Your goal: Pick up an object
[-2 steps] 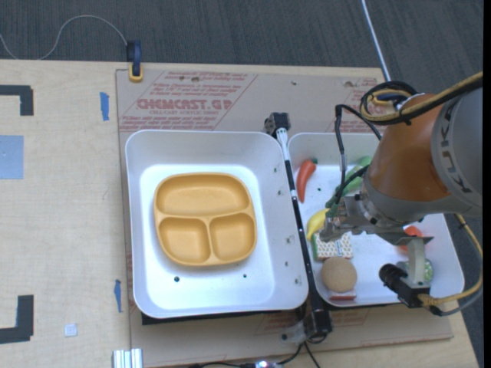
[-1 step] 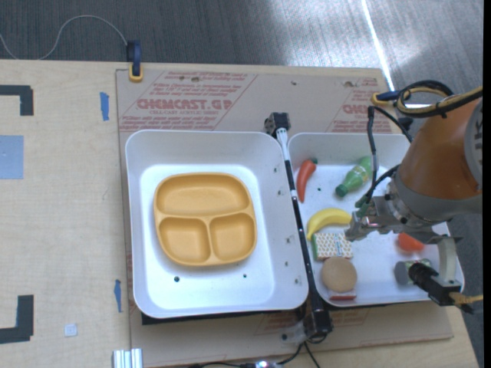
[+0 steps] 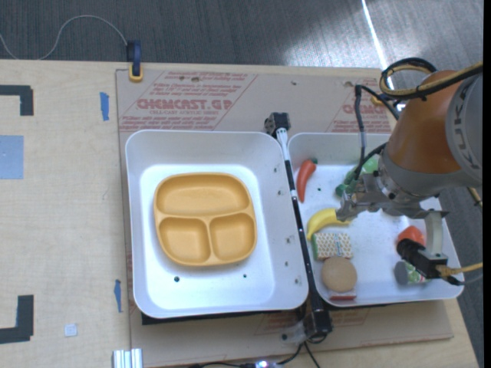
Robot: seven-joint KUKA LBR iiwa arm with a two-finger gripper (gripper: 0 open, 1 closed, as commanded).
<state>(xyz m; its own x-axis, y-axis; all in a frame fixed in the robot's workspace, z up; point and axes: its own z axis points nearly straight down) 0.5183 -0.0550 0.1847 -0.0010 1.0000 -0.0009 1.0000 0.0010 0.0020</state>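
Observation:
My gripper hangs low in the right bin, at the end of the grey arm with its orange band. It sits right at the upper right end of a yellow banana; whether it touches the banana I cannot tell. Just below the banana lie a pale speckled waffle square and a small burger. A red chili pepper lies at the bin's left wall. A green item peeks out from under the wrist.
The left bin holds an orange three-part plate. An orange-red piece and a grey-green piece lie at the right bin's right side. A black clamp sits between the bins.

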